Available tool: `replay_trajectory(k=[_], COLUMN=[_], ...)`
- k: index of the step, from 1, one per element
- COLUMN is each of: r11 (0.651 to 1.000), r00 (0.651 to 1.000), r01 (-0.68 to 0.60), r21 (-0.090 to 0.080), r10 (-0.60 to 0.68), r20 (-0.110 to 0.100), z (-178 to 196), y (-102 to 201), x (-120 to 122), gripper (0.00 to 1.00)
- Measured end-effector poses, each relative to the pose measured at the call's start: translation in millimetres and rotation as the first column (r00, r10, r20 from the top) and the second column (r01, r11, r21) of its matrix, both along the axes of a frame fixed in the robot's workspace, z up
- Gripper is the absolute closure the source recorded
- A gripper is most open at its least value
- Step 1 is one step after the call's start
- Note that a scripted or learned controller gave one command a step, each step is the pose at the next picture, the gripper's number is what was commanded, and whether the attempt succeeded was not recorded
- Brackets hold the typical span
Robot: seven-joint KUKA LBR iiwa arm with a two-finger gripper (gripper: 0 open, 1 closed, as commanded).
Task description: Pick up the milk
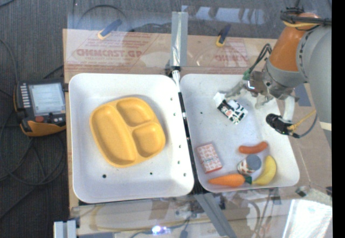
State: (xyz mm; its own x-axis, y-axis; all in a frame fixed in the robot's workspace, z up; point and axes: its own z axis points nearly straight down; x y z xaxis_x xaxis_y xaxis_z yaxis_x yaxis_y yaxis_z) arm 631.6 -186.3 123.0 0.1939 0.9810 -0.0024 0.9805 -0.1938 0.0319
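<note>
Approach step: the grey two-finger gripper (246, 90) hangs with fingers spread, gripping nothing, just beside the small black-and-white milk carton (231, 110) lying in the right white bin (291, 175). Next it must drop squarely over the carton.

- You've got 2 white bins side by side: the left bin (81, 124) and the right bin (207, 91).
- In the left one sits a yellow 3-compartment plate (128, 131).
- Near the front of the right one: a pink patterned packet (208, 157), a carrot (227, 180), a sausage (253, 148), a banana (266, 171) and a small round can (249, 165), touching the banana.
- Left of the bench, a handheld pendant (40, 102) lies on the floor.
</note>
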Motion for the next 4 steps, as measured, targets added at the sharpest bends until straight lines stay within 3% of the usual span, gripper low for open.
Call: replay_trajectory(k=[1,3,4], r11=[0.998,0.965,0.965], r00=[0.998,0.965,0.965], r01=[-0.055,-0.259,-0.263], r21=[-0.017,-0.025,0.004], r10=[0.056,0.260,0.263], r20=[0.021,0.028,-0.018], z=[-11,-11,4], y=[31,48,89], x=[3,-9,-5], gripper=[0.00,0.00,0.00])
